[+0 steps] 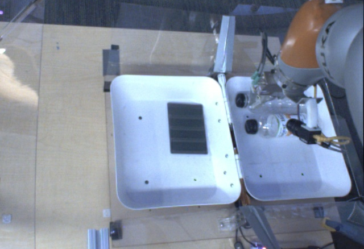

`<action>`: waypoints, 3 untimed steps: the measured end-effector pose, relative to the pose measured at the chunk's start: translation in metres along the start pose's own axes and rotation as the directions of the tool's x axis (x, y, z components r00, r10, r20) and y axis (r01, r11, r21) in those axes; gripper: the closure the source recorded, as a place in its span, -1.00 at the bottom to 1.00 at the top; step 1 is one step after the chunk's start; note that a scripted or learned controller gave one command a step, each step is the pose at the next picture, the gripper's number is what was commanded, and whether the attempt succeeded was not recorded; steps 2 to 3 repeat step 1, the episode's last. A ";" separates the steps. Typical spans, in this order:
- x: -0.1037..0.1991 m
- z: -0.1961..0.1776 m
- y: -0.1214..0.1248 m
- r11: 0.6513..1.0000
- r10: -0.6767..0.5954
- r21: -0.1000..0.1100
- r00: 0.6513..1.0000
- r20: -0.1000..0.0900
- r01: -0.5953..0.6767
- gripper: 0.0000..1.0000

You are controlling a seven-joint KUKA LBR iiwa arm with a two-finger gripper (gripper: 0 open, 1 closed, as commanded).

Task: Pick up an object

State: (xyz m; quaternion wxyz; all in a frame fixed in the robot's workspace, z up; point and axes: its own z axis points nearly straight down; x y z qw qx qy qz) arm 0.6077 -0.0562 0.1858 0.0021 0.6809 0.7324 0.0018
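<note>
Over the far side of the right shallow white bin, the hand hangs low (clenched or released, I cannot tell); a clear plastic bottle with a black cap lies on its side just beside it, and a dark ridged rectangular slab rests in the left white bin

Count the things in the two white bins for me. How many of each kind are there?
Black ribbed block: 1
Clear bottles with black caps: 2
Total: 3
</note>
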 end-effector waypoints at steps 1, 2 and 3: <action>0.000 0.000 0.000 1.000 0.000 0.000 1.000 0.000 0.000 -1.00; 0.000 0.000 0.000 1.000 0.000 0.000 1.000 0.000 0.000 -1.00; 0.000 0.000 0.000 1.000 0.000 0.000 1.000 0.000 0.000 -1.00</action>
